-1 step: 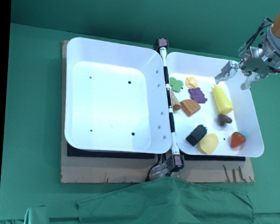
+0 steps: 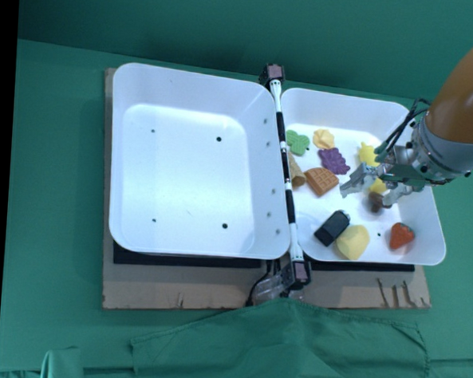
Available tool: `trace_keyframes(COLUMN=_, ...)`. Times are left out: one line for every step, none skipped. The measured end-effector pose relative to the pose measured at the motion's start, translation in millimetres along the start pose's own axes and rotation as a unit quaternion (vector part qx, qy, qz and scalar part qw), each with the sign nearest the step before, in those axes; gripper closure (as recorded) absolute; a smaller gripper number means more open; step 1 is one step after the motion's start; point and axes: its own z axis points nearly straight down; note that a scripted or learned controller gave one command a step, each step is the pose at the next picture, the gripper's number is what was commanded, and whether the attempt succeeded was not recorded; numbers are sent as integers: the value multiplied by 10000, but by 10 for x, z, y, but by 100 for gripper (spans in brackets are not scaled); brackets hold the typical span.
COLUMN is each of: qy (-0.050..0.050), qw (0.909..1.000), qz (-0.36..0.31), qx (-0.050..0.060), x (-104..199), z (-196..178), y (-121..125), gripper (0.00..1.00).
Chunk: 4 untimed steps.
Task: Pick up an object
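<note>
A: Tool [image 2: 372, 184] is at the right of the frame, low over the right bin [image 2: 429, 250], at the end of the grey arm [image 2: 456, 130] with the orange band. Its two fingers [image 2: 353, 182] are spread apart, one toward the left and one toward the lower right.

B: Does it hold something?

A: I cannot say it holds anything. A small yellow piece [image 2: 377, 186] lies between the fingers, and a dark brown piece [image 2: 375, 203] is just below it, close to the lower finger. If the fingers touch them, I cannot tell.

B: What else is near the tool?

A: Another yellow object [image 2: 367, 154] is just above it, partly hidden by the wrist. Left of the tool are a purple grape bunch [image 2: 333, 160], a brown waffle [image 2: 321, 181], a cone [image 2: 295, 170] beside the divider, a green piece [image 2: 297, 141] and a small orange-yellow piece [image 2: 323, 138].

B: And lower in the bin?

A: A black block [image 2: 332, 227] touches a big yellow lump [image 2: 352, 242], below and left of the tool. A red strawberry [image 2: 401, 235] lies at the lower right, near the rim.

B: The other bin?

A: The left bin [image 2: 131, 86] is in the middle left of the frame, on the green tabletop [image 2: 54, 173], with cardboard [image 2: 174, 299] under both bins.
</note>
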Motion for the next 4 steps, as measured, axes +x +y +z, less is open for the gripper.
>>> trace_keyframes(qy=-31, qw=9999, qz=-21, qx=-129, x=-205, z=704, y=-141, gripper=0)
trace_keyframes(qy=-9, qw=9999, qz=-46, qx=-97, x=319, z=18, y=-292, gripper=0)
trace_keyframes(qy=-13, qw=10000, qz=-2, qx=-47, x=113, z=993, y=-101, gripper=0)
trace_keyframes(qy=-35, qw=9999, qz=12, qx=-105, x=100, z=826, y=-88, gripper=100)
